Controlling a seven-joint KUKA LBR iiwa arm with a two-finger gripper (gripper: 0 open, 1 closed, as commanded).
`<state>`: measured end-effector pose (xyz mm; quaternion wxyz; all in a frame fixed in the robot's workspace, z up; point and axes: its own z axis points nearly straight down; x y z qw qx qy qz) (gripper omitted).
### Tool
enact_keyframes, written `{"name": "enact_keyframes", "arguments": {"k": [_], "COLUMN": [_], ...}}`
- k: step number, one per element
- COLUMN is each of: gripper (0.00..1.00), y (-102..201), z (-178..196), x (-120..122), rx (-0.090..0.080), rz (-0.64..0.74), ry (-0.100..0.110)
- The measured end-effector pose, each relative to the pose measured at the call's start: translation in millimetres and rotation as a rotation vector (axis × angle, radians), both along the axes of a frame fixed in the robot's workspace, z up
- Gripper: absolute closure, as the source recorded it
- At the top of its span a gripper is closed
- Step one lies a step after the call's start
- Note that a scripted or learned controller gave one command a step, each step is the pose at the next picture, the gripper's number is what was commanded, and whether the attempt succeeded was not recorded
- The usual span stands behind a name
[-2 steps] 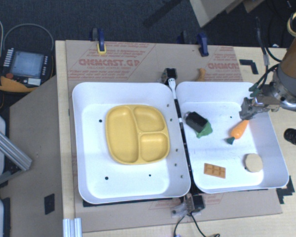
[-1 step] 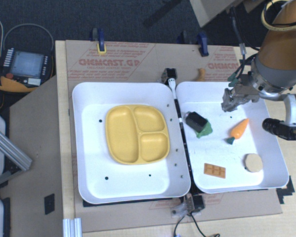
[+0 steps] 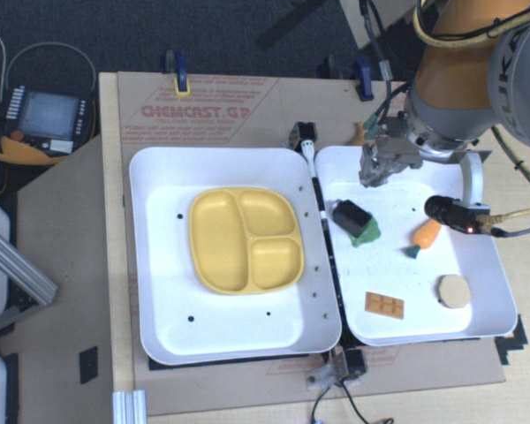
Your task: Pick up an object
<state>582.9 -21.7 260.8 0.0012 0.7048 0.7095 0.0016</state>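
Tool (image 3: 377, 173) hangs over right white bin (image 3: 486, 321) at its 11 o'clock corner; can't tell its state. Candidates lie loose on bin floor w/ room around each: black-and-green block (image 3: 356, 221) just at tool's 6 o'clock, orange carrot toy (image 3: 426, 235), tan round disc (image 3: 454, 291), brown waffle piece (image 3: 384, 305). Yellow divided plastic plate (image 3: 246, 238) fills left bin (image 3: 159, 325), prob. the drop spot.

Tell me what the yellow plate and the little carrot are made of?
The yellow divided plate looks like smooth molded plastic, with soft rounded compartments and a dull sheen. The carrot seems to be a plastic toy, evenly orange with a green end, though it's too small to be sure.
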Motion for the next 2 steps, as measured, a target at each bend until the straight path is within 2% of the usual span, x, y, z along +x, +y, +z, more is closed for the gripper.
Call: {"name": "enact_keyframes", "arguments": {"k": [1,2], "gripper": [1.0,1.0], "y": [43,92], "z": [-3,-27], "x": [24,51], "rx": [0.0,0.0], "rz": [-0.001,-0.001], "ry": [0.0,0.002]}}
